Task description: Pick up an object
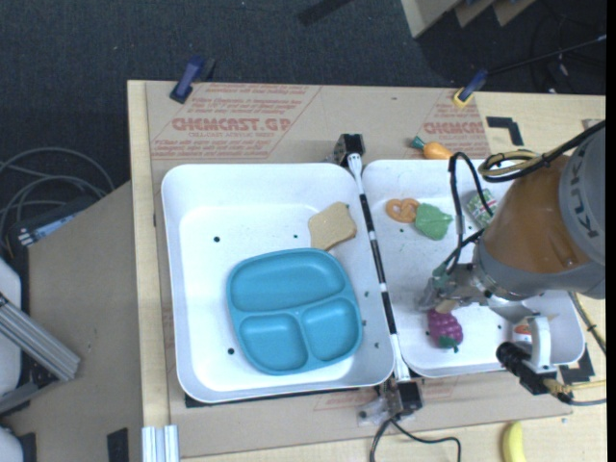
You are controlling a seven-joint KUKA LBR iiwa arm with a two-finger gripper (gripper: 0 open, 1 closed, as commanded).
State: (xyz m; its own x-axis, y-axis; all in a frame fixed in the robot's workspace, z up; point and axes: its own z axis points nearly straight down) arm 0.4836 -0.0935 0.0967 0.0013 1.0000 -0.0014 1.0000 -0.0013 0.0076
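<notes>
1. Nearest the camera, a yellow item (514, 443) lies on the counter (250, 114) outside the bins, by the lower edge.
2. Just above it, in the right bin (409, 359), a purple grape-like toy (445, 330) sits directly beneath the tool (445, 295); whether the tool's fingers are apart or together cannot be told from this angle, and nothing is seen clamped in them.
3. Likely light, bumpy and slightly yielding, the purple toy would be best pinched across its middle, where the lumps give purchase; its rounded form could roll or squirt aside.
4. Room is tight: the toy lies near the bin's front wall and close to the divider (377, 268) between the bins, while the grey-and-orange arm (539, 229) covers the bin's right side.
5. In the left bin (178, 258), a blue compartment tray (292, 309) and a tan sponge-like piece (333, 225) rest well apart from the tool.
6. Farther back in the right bin, a green toy (432, 221) and an orange pretzel-shaped piece (402, 209) lie just beside each other, with open floor around them.
7. Beyond the rim, an orange carrot-like toy (433, 148) rests on the counter.
</notes>
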